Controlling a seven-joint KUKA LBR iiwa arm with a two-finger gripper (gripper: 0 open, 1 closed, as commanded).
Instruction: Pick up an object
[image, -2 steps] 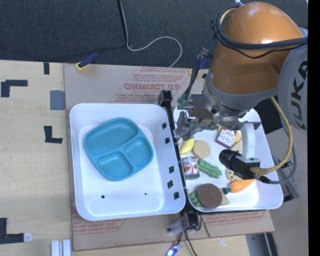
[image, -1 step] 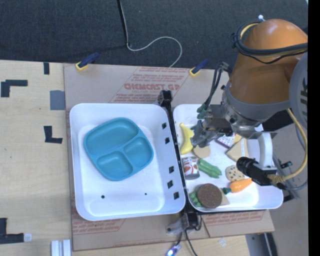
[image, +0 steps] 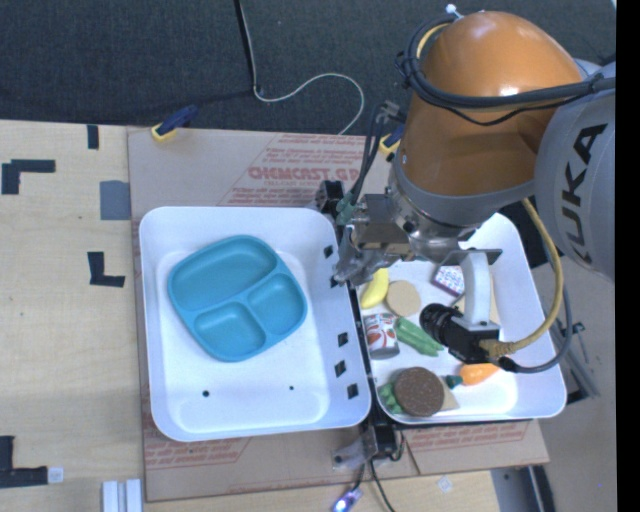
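My gripper (image: 350, 262) hangs low over the left edge of the right bin (image: 530, 405), close to the divider between the two bins. Just right of it lies a yellow banana-shaped piece (image: 375, 291), with a tan round biscuit (image: 404, 298) beside that. Below them are a small red and white can (image: 381, 335), a green pod (image: 418, 337), a brown round patty (image: 417, 391) and an orange carrot (image: 479, 374). A purple and white packet (image: 449, 279) lies further right. The large orange wrist hides the back of this bin.
The left bin (image: 240, 415) holds a blue divided plate (image: 236, 297) in its upper half. A cardboard sheet (image: 260, 170) lies under both bins, and a cable (image: 300, 90) runs across the back.
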